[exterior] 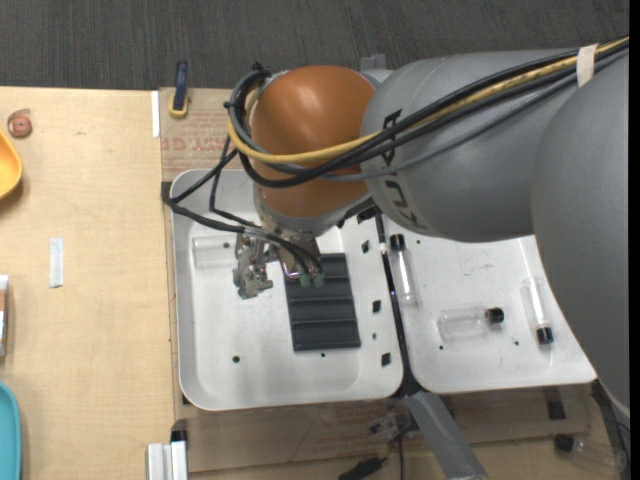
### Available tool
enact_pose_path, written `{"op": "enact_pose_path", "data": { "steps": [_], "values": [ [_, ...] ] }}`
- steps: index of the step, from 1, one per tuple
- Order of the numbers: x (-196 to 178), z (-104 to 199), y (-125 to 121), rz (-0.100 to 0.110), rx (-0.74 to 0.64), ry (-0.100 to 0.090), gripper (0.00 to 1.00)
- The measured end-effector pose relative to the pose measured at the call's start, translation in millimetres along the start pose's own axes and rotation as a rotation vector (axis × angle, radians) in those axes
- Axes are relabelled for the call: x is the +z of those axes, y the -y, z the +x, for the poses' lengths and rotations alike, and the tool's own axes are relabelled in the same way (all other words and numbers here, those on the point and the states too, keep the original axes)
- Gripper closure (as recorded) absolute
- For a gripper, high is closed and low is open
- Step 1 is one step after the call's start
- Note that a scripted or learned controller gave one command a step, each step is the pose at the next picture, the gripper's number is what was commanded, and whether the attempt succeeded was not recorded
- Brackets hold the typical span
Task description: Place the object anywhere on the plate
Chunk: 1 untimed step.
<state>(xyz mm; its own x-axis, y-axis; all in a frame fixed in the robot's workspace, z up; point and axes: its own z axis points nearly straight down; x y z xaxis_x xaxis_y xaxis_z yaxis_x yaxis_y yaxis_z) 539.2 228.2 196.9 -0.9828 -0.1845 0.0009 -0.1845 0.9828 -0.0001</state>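
My gripper (pixel 283 273) hangs low over the left white bin (pixel 215 368), under the orange band of the arm (pixel 310 138). A black ribbed rectangular plate (pixel 325 320) lies in that bin, its upper end just below and to the right of the gripper. A clear plastic tube (pixel 212 252) lies at the bin's upper left, a little to the left of the gripper. Nothing can be made out in the gripper's grasp, and the wrist and cables hide part of it.
The right bin (pixel 480 368) holds a clear vial with a black cap (pixel 468 322), a thin tube (pixel 538 314) near its right side and another tube (pixel 401 271) along the divider. The wooden bench (pixel 80 268) lies to the left. The grey arm covers the upper right.
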Motion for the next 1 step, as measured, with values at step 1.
{"op": "enact_pose_path", "data": {
  "steps": [1],
  "values": [
    [-2.3,20.7,-3.8,0.0,-0.117,0.001,1.0]
  ]
}}
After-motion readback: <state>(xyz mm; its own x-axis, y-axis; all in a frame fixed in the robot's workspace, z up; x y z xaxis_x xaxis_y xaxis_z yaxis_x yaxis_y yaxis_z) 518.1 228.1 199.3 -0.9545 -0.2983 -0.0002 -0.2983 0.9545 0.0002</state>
